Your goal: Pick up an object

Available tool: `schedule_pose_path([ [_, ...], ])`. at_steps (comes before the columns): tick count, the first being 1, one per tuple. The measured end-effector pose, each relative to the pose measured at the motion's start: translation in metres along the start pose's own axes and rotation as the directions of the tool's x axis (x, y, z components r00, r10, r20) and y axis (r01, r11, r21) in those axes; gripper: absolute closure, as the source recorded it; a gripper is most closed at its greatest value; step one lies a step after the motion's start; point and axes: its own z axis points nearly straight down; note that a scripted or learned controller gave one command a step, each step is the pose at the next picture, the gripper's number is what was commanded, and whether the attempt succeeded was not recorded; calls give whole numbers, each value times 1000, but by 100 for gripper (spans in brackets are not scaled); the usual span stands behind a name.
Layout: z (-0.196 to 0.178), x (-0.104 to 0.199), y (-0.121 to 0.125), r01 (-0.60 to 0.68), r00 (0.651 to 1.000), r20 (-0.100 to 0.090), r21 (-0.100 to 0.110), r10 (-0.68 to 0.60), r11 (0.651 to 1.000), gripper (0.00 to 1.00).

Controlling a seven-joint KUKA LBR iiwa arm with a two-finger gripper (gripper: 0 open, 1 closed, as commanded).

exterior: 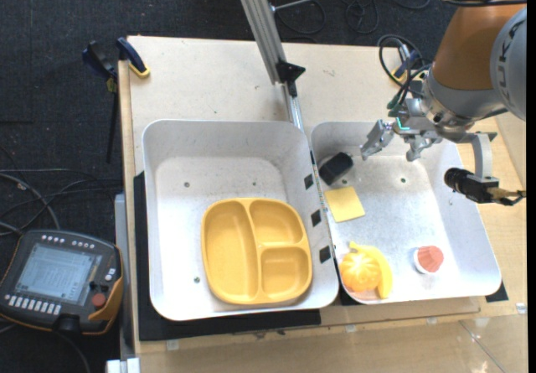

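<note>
Camera view looks down at a slant on a pale worktop (209,78) carrying two shallow white bins side by side. In the left bin (167,153) lies a yellow divided plate (255,250), flat, near the front, well apart from the arm. The right bin (461,229) holds the loose things, spread out so each could be taken singly: a small black block (335,167) at the back left corner, a yellow square card (345,204) just in front of it, a yellow-orange fruit-like toy (366,271) at the front rim, and a small red and white piece (429,259) to its right. The grey and orange arm (473,53) reaches in from the right and holds the claw (396,141) over the back of the right bin, near the black block but apart from it. Its fingers are spread apart, pointing down, with nothing between them. Judging by that position, the black block or the card is the likeliest target, and the open claw looks readied for a descent. A teach pendant (59,279) sits off the worktop at lower left.
</note>
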Motion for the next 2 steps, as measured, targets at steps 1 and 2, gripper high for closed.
schedule_pose_path([
  [1, 52, 11, -1, 1, 1000, 0, 5, -1, 1000, 0],
  [2, 115, 13, 2, -1, 1000, 0, 6, 1, 1000, 0],
])
